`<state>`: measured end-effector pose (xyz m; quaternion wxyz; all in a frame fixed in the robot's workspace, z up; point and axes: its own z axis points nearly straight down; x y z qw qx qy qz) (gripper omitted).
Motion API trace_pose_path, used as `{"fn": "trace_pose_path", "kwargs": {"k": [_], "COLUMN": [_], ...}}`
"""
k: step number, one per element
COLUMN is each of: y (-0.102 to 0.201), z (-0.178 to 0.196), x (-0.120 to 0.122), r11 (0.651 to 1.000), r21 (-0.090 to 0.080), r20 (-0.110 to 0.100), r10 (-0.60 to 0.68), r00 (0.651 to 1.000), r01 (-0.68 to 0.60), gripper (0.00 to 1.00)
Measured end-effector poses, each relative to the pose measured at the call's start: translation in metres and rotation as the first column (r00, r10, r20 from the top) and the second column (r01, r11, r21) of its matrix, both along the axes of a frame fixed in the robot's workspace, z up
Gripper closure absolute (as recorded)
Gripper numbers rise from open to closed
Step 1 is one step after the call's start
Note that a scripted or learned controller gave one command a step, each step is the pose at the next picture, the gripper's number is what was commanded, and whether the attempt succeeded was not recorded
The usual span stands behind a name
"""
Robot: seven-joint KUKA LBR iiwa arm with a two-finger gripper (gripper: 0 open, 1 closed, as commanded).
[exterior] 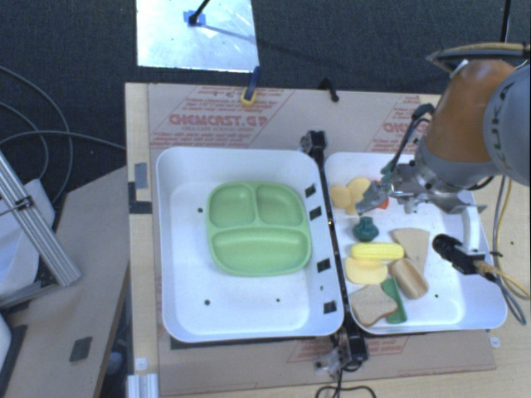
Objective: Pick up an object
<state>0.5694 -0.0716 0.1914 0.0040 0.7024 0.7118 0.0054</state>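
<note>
You have two white bins side by side on the table (207,110): the left bin (178,247) carries one green divided plate (255,227), and the right bin (477,301) carries the toy food you can choose from. The hand (371,200) hangs over the right bin toward its 10 o'clock corner, just beside the two yellow pieces (350,194); you cannot tell from this slant whether it is clenched or released, and nothing is visibly gripped. Counting the right bin: two rounded yellow pieces at 10 o'clock, one small teal piece (365,230) just below them, one corn cob (377,252) near the middle, one pale yellow slab (363,271) touching it at 7 o'clock, one bread slice (372,304) at 7 o'clock of the bin, one green piece (395,302) partly under the bread, one brown roll (409,279), and one pale wedge (411,243) at 3 o'clock of the cob. These look like hollow plastic: probably light, stiff, smooth and prone to slip or roll. The corn cob seems your best bet; take it across its narrow width at mid-length. The flat bread and slab probably offer little edge, and the pieces lie crowded, so expect neighbours to be nudged.
</note>
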Motion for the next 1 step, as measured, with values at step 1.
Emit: {"fn": "trace_pose_path", "kwargs": {"k": [1], "y": [0.0634], "z": [0.0372], "x": [0.0456], "r11": [1.0], "r21": [0.0], "r20": [-0.004], "r10": [-0.002], "r00": [1.0], "r01": [0.002], "gripper": [0.0]}}
